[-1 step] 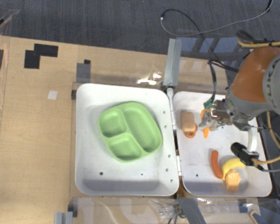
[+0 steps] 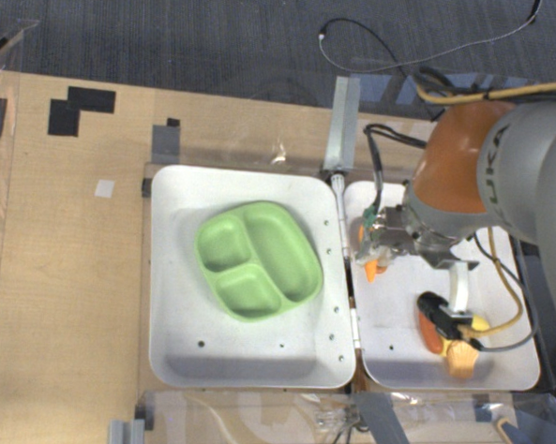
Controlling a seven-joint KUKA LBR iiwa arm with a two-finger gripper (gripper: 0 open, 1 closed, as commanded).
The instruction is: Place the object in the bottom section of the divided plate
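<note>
— Where is the small orange object?

— Right at the gripper, just on its near side. It shows over the white floor of the right bin, close to that bin's left wall. I cannot tell whether it is touching the gripper or only lying under it.

— Is the gripper open or closed?

— I cannot tell; the wrist hides the tip from above.

— And the green divided plate?

— To the gripper's left, across the wall between the bins, in the middle of the left bin. It lies flat and turned at a slant. Its bottom section is the small compartment on the near side, well apart from the gripper.

— Anything else near the gripper?

— To its right and nearer the camera, an orange-red piece lies in the right bin. A tan piece lies just beside it, towards the bin's near right corner. The grey arm with its orange band reaches in above them.
</note>
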